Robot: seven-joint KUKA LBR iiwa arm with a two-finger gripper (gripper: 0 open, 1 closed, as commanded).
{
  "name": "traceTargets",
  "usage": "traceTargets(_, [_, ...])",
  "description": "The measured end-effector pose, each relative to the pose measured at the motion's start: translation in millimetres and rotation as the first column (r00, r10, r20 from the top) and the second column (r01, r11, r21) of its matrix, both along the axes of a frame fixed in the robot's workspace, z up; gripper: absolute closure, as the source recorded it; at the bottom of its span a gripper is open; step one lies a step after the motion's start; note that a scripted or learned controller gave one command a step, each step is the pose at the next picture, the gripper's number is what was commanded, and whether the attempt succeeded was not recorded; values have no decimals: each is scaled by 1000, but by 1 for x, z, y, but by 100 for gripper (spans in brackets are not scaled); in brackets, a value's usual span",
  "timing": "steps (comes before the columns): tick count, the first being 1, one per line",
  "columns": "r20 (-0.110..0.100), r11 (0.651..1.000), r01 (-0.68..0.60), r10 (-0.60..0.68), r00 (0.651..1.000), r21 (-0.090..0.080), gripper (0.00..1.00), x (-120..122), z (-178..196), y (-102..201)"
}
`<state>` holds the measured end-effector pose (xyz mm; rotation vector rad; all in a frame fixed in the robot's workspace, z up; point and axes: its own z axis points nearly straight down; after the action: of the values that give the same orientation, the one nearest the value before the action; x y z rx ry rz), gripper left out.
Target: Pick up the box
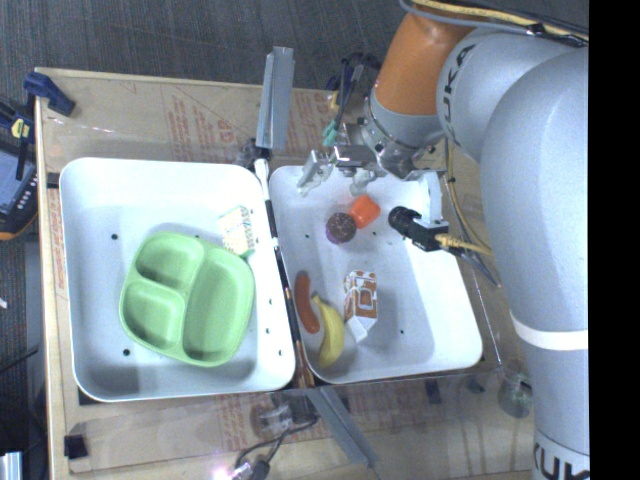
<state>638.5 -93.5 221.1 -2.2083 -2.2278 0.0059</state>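
box [361,298] beside banana [329,332], sausage [306,302]

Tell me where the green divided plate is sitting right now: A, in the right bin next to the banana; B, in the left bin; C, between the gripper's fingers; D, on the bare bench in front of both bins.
B: the green divided plate lies flat on the floor of the left bin, while the banana lies in the right bin.
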Motion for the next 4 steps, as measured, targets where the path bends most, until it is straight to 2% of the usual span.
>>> traceTargets(1, [4,996,91,-91,996,-2,0,-10,-117,-48])
traceTargets(2, [0,994,105,-105,995,-1,0,-70,-130,-43])
traceTargets(3, [6,998,-58,58,998,-1,0,-25,-129,-62])
traceTargets(4, [7,978,-208,208,978,-1,0,18,-128,-53])
